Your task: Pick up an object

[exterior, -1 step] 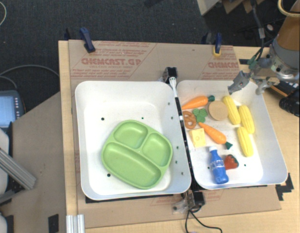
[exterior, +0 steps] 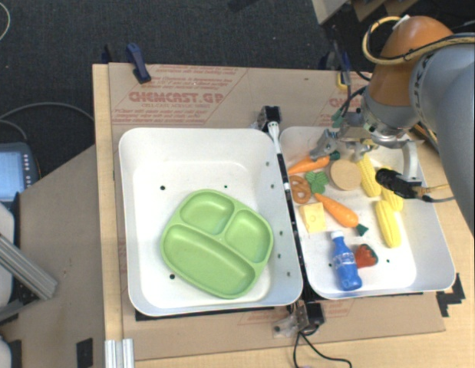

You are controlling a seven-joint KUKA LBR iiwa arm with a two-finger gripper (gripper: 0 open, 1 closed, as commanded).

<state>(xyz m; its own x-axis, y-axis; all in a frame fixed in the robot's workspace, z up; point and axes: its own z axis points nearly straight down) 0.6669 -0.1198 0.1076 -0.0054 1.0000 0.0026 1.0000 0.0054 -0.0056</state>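
The right bin [exterior: 435,261] holds several toy foods. A small carrot [exterior: 308,164] and a tan round disc [exterior: 345,176] lie near its far edge. My gripper [exterior: 334,142] hangs just above them at the bin's back, tilted down, with nothing visibly held. Nearer the front lie a pretzel [exterior: 299,189], a green broccoli piece [exterior: 317,181], a larger carrot [exterior: 338,211], a yellow cheese slice [exterior: 314,218], two corn cobs [exterior: 389,219], a blue bottle [exterior: 344,263] and a red piece [exterior: 365,256].
The left bin [exterior: 137,205] holds a green divided plate [exterior: 216,242]. A black divider bar [exterior: 283,182] runs between the bins. The grey arm [exterior: 444,83] fills the upper right, above the right bin's far corner. Cardboard surrounds both bins.
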